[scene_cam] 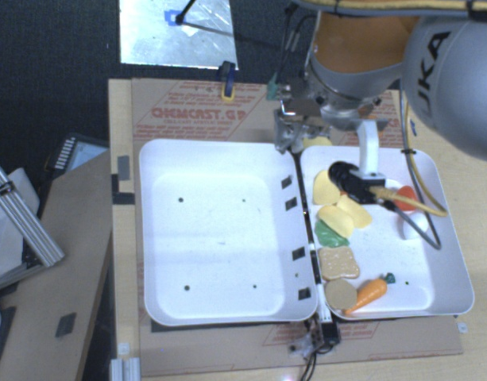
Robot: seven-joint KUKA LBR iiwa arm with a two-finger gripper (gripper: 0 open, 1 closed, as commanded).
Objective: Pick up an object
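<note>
**Toys crowd one bin, and the other has lots of room**

The big grey and orange arm (386, 38) reaches in over the far right corner of the worktop (171, 94). The letters "KA" show on its grey part.

The worktop is brown. Red letters along its far edge read "CHEMCAST GP". More red writing shows at its near edge, but it is too small to read.

The left bin (211, 236) has a wide white floor with room all the way to each edge. The right bin (442, 268) has open floor along its right edge and in its near right corner.

The end effector (295, 133) hangs over the far edge, right where the two bins meet. I cannot tell if it is wide or narrow.

The toys to pick from lie close together along the left edge of the right bin. The yellow pieces (336, 219) are near the middle of that edge. The toast slice (338, 263) is nearer. The round cookie (339, 294) sits in the near left corner. The carrot (370, 292) lies just beside the cookie, tilted. The green piece (329, 232) is tucked between the yellow pieces and the toast.
</note>
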